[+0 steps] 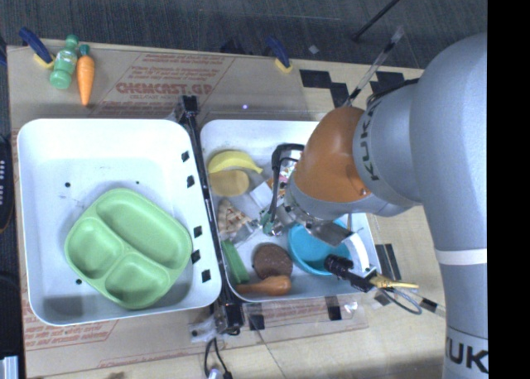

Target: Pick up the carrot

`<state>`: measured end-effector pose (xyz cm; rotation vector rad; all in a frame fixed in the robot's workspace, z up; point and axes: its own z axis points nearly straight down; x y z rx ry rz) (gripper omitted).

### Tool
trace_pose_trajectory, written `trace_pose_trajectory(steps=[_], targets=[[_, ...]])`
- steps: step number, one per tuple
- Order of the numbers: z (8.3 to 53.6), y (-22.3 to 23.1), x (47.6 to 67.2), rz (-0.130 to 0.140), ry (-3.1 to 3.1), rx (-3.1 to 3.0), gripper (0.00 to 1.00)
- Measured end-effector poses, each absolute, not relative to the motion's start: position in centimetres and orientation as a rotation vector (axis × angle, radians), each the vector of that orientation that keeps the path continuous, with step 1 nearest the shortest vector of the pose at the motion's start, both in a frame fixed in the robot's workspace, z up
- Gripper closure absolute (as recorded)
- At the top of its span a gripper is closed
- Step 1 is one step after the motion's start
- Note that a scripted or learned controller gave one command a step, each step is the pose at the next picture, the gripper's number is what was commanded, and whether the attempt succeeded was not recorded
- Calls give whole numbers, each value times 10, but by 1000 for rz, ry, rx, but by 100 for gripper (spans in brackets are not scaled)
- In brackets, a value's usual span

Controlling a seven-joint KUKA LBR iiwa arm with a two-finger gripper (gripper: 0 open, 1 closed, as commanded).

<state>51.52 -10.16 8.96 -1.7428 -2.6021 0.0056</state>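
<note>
You get even, soft overhead light — the white bins [50, 141] glare slightly, shadows stay faint, and the whole picture is a little soft.

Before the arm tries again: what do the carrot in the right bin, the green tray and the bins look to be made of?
The carrot in the right bin looks like moulded plastic toy food: uniform orange, smooth, faint sheen. The green tray seems matte plastic, with soft rounded compartment walls in one even colour. The bins look like thin white plastic or coated sheet, with smooth walls and rounded corners; which one is unclear.
</note>
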Motion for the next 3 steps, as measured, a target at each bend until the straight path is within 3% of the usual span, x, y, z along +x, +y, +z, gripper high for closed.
trace_pose_trajectory(steps=[1, 2, 3], targets=[[92, -128, 594, 9, -2529, -1857, 0], [146, -204, 652, -8, -2489, -1916, 0], [99, -110, 591, 4, -2625, -1706, 0]])
